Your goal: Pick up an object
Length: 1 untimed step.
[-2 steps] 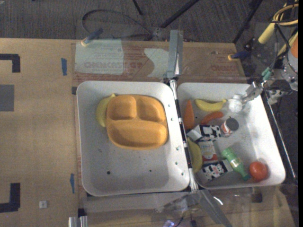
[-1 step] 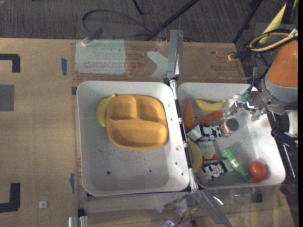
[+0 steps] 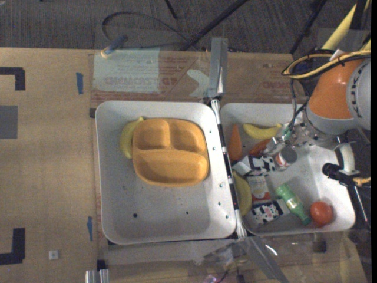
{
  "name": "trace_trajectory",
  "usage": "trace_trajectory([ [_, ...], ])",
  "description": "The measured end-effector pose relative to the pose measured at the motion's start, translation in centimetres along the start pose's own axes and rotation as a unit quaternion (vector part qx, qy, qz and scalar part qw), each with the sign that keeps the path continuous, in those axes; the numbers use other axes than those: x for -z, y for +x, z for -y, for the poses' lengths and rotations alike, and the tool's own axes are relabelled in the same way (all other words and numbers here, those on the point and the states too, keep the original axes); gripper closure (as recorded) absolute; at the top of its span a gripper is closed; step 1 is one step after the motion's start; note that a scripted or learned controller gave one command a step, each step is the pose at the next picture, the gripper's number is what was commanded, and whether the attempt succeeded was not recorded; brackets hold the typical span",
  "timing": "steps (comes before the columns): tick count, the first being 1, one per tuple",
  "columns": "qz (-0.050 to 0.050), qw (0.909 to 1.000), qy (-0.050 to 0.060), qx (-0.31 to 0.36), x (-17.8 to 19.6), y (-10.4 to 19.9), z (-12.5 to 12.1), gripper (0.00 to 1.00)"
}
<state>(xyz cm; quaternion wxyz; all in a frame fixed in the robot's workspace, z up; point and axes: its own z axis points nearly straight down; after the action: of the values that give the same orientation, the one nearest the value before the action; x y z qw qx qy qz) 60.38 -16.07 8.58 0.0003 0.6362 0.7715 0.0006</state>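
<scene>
My gripper (image 3: 283, 152) hangs low over the middle of the right bin (image 3: 341, 184), under the orange-banded wrist. Its tip sits right beside a cow-patterned carton (image 3: 257, 165) and a small red object (image 3: 259, 148); I cannot make out anything held in it. Around it lie an orange carrot (image 3: 235, 143), a yellow banana (image 3: 261, 131) at the bin's far side, a green bottle (image 3: 293, 203), a red tomato (image 3: 321, 213) and a second cow-patterned carton (image 3: 266, 211). Another banana (image 3: 242, 193) lies along the bin's left wall.
The left bin (image 3: 171, 217) holds an orange divided plate (image 3: 170, 151) with a yellow banana (image 3: 126, 139) partly tucked under its left edge. A metal divider (image 3: 224, 158) separates the two bins. Cables and a black fixture (image 3: 339, 173) crowd the right bin's right side.
</scene>
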Motion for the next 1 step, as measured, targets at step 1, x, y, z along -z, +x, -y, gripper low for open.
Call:
trace_trajectory([
  [1,0.002,1.0,-0.004,-0.001,1.26,-0.13,-0.18,1.0],
])
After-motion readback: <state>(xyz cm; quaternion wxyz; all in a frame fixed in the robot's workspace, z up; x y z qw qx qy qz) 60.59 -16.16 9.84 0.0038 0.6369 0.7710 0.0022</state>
